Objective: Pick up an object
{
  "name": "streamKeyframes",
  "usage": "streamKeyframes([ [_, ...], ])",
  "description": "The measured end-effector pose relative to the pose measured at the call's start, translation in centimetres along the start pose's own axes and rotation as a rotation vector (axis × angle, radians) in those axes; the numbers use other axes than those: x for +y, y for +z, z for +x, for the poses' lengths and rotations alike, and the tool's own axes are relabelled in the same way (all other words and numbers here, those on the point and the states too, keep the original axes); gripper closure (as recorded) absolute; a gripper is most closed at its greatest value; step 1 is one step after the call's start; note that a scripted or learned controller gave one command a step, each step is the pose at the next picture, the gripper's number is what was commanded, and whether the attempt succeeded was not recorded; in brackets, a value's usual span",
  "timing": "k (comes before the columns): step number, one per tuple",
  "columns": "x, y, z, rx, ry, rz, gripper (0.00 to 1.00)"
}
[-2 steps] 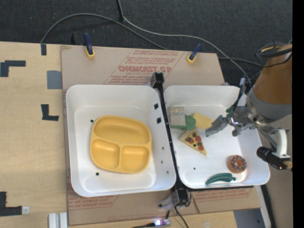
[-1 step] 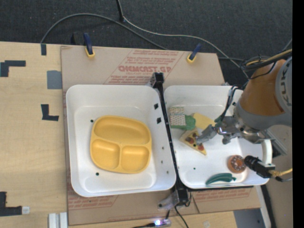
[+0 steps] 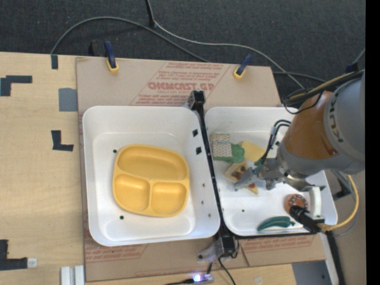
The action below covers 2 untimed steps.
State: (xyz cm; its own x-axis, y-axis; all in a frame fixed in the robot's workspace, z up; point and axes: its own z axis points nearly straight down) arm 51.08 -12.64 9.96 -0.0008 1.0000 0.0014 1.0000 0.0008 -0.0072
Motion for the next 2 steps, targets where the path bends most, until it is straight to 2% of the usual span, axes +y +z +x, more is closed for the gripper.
streamKeyframes([
  [1, 0.0, 1.5, 0.0, -0.002, 0.0, -0.006, 0.0],
  [2, 0.1, 0.4, -0.1, -0.005, 0.001, -0.009, 1.0],
])
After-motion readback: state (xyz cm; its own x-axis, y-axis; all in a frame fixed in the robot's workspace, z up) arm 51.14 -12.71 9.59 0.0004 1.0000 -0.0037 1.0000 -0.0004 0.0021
